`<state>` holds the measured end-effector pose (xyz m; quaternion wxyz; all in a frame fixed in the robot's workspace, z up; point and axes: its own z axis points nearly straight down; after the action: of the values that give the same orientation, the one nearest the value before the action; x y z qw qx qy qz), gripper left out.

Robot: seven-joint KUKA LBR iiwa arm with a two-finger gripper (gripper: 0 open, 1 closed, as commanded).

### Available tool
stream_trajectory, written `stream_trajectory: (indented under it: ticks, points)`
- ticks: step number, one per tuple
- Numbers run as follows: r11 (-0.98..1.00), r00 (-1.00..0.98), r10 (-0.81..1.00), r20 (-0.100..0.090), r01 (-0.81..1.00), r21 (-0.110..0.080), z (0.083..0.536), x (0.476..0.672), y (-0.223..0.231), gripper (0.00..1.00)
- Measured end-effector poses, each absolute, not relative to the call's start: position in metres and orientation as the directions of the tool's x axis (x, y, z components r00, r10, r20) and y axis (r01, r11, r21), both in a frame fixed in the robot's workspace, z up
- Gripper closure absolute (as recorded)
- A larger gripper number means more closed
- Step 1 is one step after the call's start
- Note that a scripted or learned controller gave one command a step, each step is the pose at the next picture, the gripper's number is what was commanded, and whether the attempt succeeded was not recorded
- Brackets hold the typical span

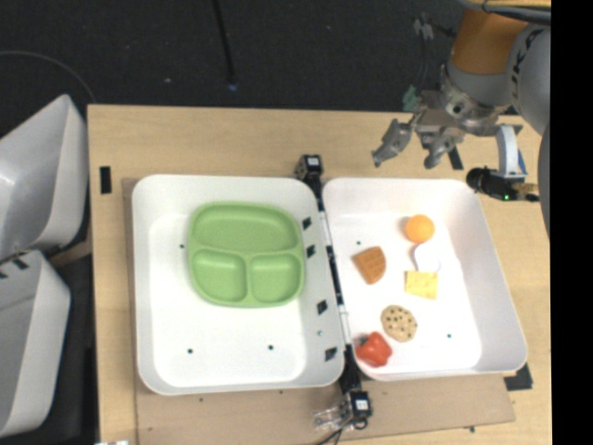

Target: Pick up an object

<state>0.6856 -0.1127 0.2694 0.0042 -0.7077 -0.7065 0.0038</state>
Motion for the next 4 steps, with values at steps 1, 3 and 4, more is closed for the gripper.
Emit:
stream_trajectory:
  ticks: [1,3,4]
  points:
    - [0.0,0.0,1.0,0.0,1.0,0.002,0.278,0.688,-0.112,0.0]
    - [0.005,-0.005,1.0,-0.002,1.0,-0.004,0.159,0.688,-0.103,0.0]
    - [0.004,-0.004,1.0,-0.002,1.0,-0.004,0.108,0.687,-0.105,0.0]
